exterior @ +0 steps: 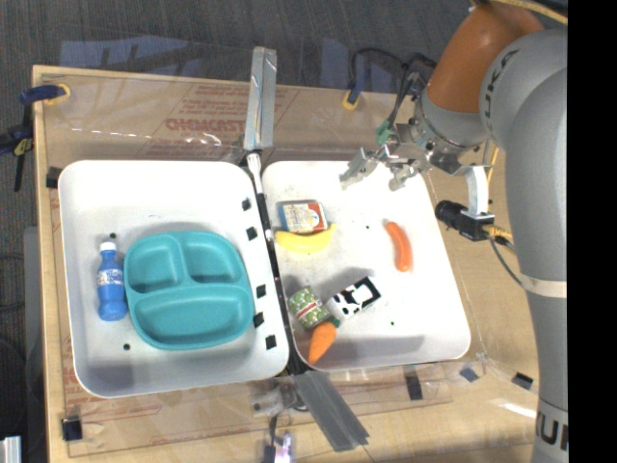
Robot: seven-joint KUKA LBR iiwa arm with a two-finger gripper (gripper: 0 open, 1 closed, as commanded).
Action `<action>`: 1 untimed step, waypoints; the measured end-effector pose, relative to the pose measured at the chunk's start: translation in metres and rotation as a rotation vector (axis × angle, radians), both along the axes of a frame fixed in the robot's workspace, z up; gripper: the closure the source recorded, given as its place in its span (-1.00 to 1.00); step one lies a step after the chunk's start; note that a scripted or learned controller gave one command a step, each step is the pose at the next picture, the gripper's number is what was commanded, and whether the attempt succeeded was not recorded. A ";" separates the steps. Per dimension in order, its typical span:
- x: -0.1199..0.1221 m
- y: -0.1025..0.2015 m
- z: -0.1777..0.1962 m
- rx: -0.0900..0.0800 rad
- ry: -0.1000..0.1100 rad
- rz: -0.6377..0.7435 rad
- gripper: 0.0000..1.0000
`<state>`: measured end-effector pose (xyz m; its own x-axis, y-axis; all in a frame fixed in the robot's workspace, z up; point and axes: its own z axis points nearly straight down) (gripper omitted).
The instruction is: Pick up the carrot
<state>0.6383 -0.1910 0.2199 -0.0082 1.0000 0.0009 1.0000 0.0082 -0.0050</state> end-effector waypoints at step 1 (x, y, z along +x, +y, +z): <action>-0.081 0.006 -0.028 0.000 0.000 -0.013 -1.00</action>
<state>0.5575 -0.1854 0.1920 0.0043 1.0000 0.0004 1.0000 -0.0043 -0.0047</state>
